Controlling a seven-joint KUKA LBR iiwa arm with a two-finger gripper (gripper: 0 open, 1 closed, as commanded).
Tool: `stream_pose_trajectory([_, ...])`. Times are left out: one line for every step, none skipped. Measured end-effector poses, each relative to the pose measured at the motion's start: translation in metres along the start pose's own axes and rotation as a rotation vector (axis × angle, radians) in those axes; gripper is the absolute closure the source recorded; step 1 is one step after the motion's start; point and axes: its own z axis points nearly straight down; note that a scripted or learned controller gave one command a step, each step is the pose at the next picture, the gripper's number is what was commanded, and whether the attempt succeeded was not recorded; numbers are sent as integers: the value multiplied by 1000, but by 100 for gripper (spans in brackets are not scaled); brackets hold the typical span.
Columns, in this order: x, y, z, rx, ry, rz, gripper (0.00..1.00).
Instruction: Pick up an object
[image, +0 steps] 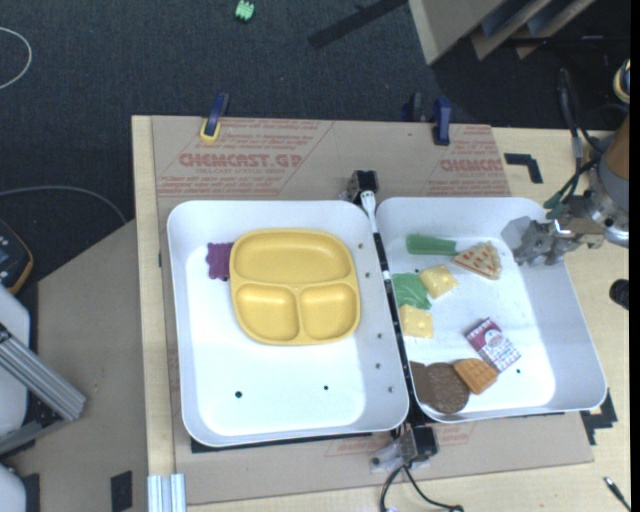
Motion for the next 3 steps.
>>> stream_pose_trajectory([46,-7,-7,5,4,-4,100])
stream_pose_trajectory([108,-24,-5,7,5,-6,100])
stream_pose_trajectory([157,-30,0,7,5,-5,100])
